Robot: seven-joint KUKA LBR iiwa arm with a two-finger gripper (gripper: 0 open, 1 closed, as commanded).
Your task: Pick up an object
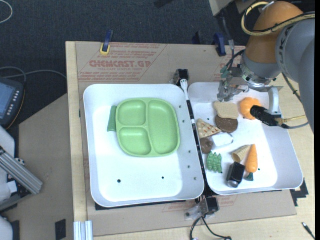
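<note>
The right bin (pixel 285 156) holds several small toy foods: a tan bread slice (pixel 225 109), a brown patty (pixel 227 123), an orange fruit (pixel 247 106), a cracker wedge (pixel 206 129), a carrot (pixel 252 158), a green piece (pixel 214 162) and a black block (pixel 235 174). My gripper (pixel 226 94) hangs low at the far side of this bin, just above the bread slice's far edge. Nothing shows between its fingers.
The left bin (pixel 100 164) holds a green divided plate (pixel 148 127). The arm's orange band and grey wrist loom over the right bin's far right corner. A black cable runs beside the orange fruit. Clamps sit along the board's far edge.
</note>
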